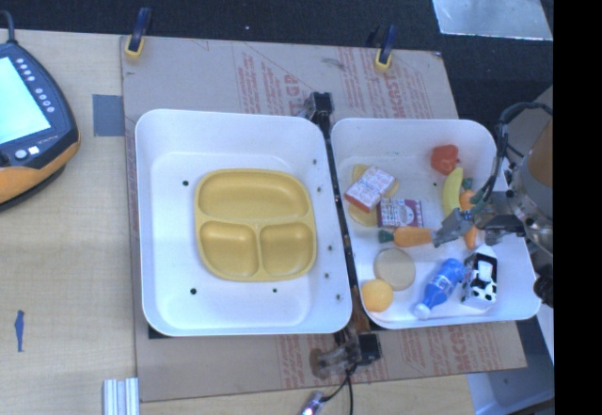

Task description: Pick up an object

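At the frame's right edge the claw (467, 221) hangs over the right bin (414, 135); I cannot tell how it is set. Beneath lie a smooth blue bottle (439, 286), long axis slanting lower left to upper right, a curved banana (452, 189) and a boxy cow-patterned carton (482, 280). The left bin (160, 215) holds a glossy yellow divided tray (254, 222)

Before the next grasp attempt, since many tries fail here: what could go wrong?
1. The gripper sits among the carrot, banana and cow carton; it may nudge neighbours instead of grasping one.
2. The blue bottle lies tilted against the carton and could roll away.
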Action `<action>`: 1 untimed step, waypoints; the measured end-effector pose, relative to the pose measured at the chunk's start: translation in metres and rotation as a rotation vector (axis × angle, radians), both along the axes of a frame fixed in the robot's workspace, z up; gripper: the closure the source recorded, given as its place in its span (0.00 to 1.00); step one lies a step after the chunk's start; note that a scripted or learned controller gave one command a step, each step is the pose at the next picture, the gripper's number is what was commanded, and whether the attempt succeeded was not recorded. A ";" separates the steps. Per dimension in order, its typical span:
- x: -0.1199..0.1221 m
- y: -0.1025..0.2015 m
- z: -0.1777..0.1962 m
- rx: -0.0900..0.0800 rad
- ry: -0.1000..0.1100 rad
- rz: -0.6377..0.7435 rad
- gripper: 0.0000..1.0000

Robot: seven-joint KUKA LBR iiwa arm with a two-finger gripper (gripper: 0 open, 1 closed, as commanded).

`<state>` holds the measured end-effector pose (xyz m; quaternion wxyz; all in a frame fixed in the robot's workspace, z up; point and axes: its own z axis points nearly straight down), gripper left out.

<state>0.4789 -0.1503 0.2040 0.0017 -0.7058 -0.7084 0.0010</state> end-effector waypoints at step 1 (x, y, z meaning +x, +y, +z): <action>0.055 -0.062 -0.008 -0.001 -0.001 -0.002 0.00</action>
